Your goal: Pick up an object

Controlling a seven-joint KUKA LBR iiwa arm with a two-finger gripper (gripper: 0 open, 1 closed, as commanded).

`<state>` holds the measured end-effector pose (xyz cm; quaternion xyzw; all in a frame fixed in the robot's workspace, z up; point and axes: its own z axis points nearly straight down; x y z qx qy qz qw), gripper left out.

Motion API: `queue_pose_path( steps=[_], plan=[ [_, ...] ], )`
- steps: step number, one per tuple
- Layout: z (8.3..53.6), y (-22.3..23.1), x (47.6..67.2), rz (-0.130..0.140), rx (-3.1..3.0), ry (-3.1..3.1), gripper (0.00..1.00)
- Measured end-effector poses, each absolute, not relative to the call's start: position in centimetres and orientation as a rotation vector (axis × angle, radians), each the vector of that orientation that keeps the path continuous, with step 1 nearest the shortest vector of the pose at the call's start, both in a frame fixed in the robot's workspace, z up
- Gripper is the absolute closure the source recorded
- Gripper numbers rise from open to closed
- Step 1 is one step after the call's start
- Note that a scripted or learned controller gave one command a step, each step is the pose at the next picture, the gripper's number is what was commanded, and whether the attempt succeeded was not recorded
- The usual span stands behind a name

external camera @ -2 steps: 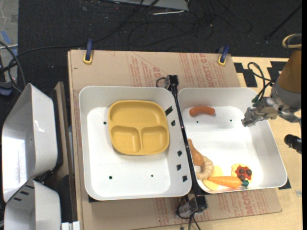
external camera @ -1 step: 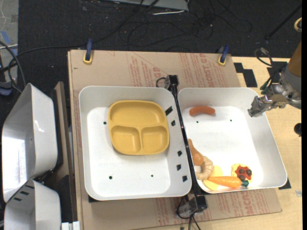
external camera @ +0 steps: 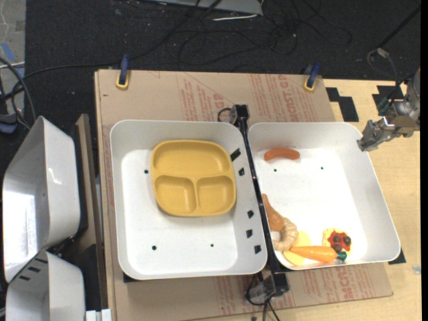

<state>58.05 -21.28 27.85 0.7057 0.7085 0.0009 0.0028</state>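
Camera view: claw sits at the right bin's far right rim, above the table; can't tell its state. Sausage lies left of the claw, well apart. Carrot, shrimp and a small pizza slice sit below-left in the bin's near corner. Yellow divided plate lies far left, in the left bin.

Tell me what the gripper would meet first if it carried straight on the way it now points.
The gripper sits at the right bin's upper right corner, pointing down and left. It would probably meet that bin's rim or bare white floor first, with the sausage farther along; depth is unclear from this single view.
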Motion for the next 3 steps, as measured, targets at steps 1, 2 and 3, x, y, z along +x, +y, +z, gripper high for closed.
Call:
queue_pose_path(
  steps=[1, 2, 3],
  plan=[
    [27.7, -15.3, 57.5, 0.0, 2.215, 2.231, 1.0],
    [26.3, -10.5, 55.6, -0.002, 2.217, 2.23, 1.0],
    [26.7, -5.2, 54.9, 0.001, 2.214, 2.232, 1.0]
  ],
)
